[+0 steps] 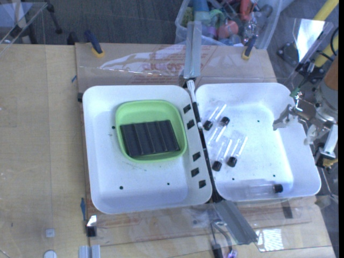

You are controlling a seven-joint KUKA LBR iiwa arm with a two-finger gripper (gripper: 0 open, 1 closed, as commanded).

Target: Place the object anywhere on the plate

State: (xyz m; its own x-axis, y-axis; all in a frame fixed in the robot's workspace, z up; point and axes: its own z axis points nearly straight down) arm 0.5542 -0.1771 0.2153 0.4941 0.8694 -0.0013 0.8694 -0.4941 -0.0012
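I cannot tell the pincer (301, 123) state at the right bin (301, 184) rim, above clear vials (223, 136) awaiting transfer to the green plate (150, 110).

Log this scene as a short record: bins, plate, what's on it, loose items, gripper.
left bin: holds a green plate
on plate: dark ribbed block, lying flat
right bin: clear tubes with black caps, about five; four clustered near the divider, one along the front wall
gripper: at the right bin's right edge, above the rim; nothing seen in it
task state: block is on the plate
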